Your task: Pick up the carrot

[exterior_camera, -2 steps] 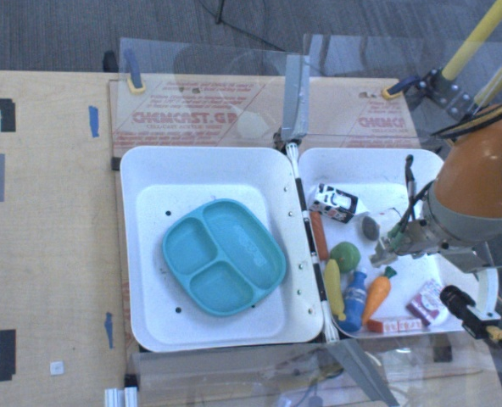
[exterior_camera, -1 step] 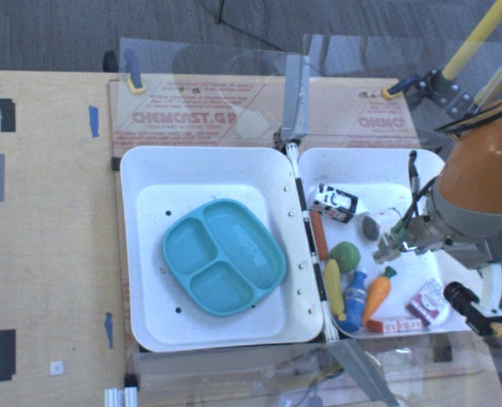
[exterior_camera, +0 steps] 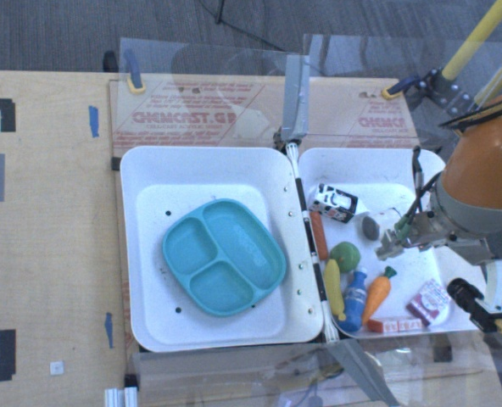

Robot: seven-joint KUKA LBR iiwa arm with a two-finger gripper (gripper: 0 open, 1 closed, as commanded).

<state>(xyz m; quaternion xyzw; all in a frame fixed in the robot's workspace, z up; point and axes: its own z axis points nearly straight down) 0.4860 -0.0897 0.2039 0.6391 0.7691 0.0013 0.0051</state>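
Note:
The carrot (exterior_camera: 377,294), orange with a green top, lies in the right bin (exterior_camera: 421,161) near its front, leaning beside a blue bottle (exterior_camera: 354,297). My gripper (exterior_camera: 395,240) hangs over the right bin, above and a little right of the carrot's green end, apart from it. Nothing shows between its fingers. The arm with its orange band comes in from the right and hides part of the bin.
In the right bin also lie a black-and-white carton (exterior_camera: 334,202), a grey lump (exterior_camera: 370,225), a green ball (exterior_camera: 345,255), a red stick (exterior_camera: 318,233), a yellow banana (exterior_camera: 333,285) and a pink packet (exterior_camera: 429,302). The left bin (exterior_camera: 141,193) holds a teal divided plate (exterior_camera: 224,256).

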